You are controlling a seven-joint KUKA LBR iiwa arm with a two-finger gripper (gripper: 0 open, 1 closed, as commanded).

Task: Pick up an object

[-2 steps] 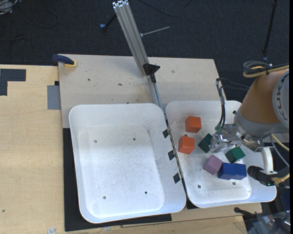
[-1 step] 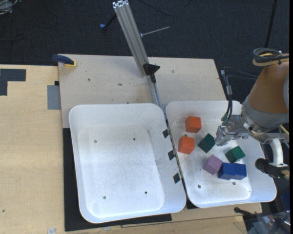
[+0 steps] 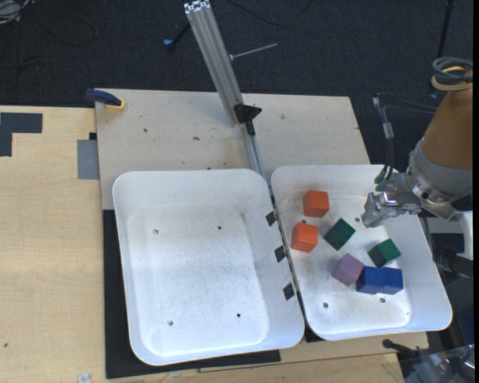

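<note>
A: Blocks are seen in the right bin (image 3: 431, 313), six of them. Where is each placed?

B: One orange block (image 3: 315, 203) is found toward the bin's far left corner, and a second orange block (image 3: 304, 236) lies nearer, close to the left wall. A dark green block (image 3: 339, 233) is set just beside that second one. A purple block (image 3: 348, 269) and a blue block (image 3: 380, 280) are touching, toward the near edge. Another green block (image 3: 385, 251) sits just beyond the blue one.

A: And the pincer?

B: The pincer (image 3: 377, 211) is held over the right bin's far right part, near the two green blocks, below the grey arm with its orange band (image 3: 455, 130). Nothing is seen between its fingers; whether they are open or closed cannot be told.

A: What else is carried by the worktop?

B: The left bin (image 3: 136, 190) is set beside the right one, with a slanted aluminium rail (image 3: 215, 58) rising beyond both.
</note>
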